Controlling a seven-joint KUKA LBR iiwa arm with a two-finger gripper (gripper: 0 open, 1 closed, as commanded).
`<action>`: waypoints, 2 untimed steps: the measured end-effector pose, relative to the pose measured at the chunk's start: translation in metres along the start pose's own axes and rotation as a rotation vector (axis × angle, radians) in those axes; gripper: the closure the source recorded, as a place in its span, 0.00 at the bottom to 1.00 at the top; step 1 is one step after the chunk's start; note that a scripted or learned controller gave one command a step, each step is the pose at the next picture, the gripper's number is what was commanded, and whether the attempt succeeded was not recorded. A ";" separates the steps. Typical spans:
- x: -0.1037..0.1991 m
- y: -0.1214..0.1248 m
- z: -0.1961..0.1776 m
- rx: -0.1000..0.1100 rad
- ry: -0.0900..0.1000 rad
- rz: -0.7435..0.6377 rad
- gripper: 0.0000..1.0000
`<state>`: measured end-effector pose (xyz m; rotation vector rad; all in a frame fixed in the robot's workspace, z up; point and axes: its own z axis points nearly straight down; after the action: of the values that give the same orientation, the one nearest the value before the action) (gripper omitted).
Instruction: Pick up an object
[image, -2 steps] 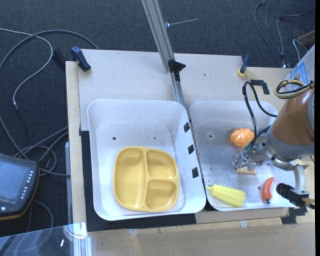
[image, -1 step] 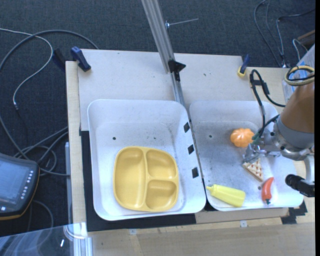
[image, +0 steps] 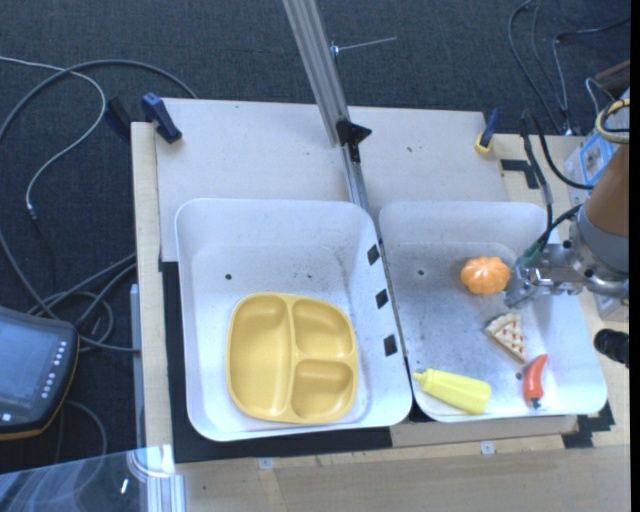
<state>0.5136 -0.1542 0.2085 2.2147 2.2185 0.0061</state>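
Lower edge of frame first: yellow corn-like toy (image: 453, 390) lying flat at the bottom of the right bin (image: 440, 225), red chili pepper toy (image: 535, 379) just right of it near the bin's lower right corner. A bit further up, pizza slice toy (image: 508, 335) lying flat, centre-right of that bin. Left bin (image: 200, 235) holds a yellow divided plate (image: 292, 356), three compartments, sitting in its lower middle. Further up in the right bin, orange pumpkin-like toy (image: 485, 275), upright, apart from the pizza slice. End effector (image: 522, 287) comes in from the right edge, hanging just right of the pumpkin toy, low over the bin floor; can't tell if it's spread or pressed together, nothing seen pinched. Grey arm (image: 600, 245) behind it at right frame edge. Far side: bare tabletop (image: 260, 150), blue clamp (image: 160, 116) upper left, metal pole (image: 325, 75) rising at top centre.
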 end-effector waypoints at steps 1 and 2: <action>0.053 0.009 -0.005 0.004 0.004 -0.006 1.00; 0.101 0.024 0.001 0.006 0.004 -0.006 1.00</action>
<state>0.5375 -0.0527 0.2074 2.2134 2.2297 0.0039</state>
